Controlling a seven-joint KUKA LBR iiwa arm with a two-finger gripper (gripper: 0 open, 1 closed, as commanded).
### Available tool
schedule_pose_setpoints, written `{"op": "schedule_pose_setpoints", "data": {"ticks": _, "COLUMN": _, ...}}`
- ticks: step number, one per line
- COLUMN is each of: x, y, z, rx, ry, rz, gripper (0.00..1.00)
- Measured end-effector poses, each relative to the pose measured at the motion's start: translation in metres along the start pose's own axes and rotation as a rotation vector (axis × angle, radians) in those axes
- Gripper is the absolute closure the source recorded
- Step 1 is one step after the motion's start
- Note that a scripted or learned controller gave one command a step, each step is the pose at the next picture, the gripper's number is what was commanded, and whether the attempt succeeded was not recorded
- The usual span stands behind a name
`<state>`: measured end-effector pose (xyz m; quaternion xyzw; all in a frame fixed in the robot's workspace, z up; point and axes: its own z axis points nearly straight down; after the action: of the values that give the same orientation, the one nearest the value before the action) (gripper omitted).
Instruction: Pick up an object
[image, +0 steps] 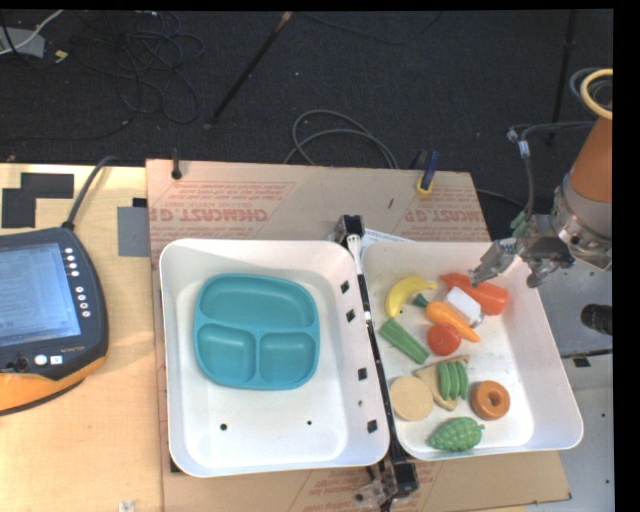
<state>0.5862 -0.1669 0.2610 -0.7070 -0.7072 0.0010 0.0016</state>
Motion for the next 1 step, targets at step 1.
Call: {"op": "schedule_pose_setpoints", "data": {"ticks": 1, "x": 0.0137, "y": 0.0129, "z": 0.0764, "rx": 0.006, "ry": 0.002, "rz": -0.002, "gripper": 0.00}}
